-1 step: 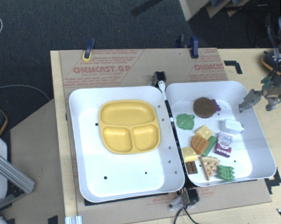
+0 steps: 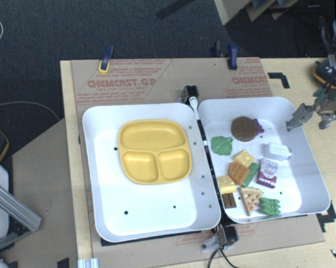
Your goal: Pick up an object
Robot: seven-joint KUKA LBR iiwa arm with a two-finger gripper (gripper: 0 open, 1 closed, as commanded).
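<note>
The right bin [image 2: 303, 169] holds several toy food pieces: a brown round patty [image 2: 244, 128], a green leaf [image 2: 221, 145], a white piece [image 2: 279, 151], a yellow cheese wedge [image 2: 244, 157], a brown waffle square [image 2: 237, 171], a red-and-white packet [image 2: 268, 172], a pizza slice [image 2: 250, 199] and a green broccoli piece [image 2: 270, 207]. My gripper [image 2: 312, 119] hangs over the bin's far right rim, to the right of the patty. It is open, with nothing between its fingers [image 2: 297, 118].
The left bin [image 2: 104, 200] holds a yellow three-compartment plate [image 2: 155, 150]. A black divider clip [image 2: 192, 93] sits between the bins at the back. Blue clamps [image 2: 232, 55] hold the cardboard bench sheet. A yellow block [image 2: 226, 183] and chocolate piece [image 2: 228, 200] lie near the divider.
</note>
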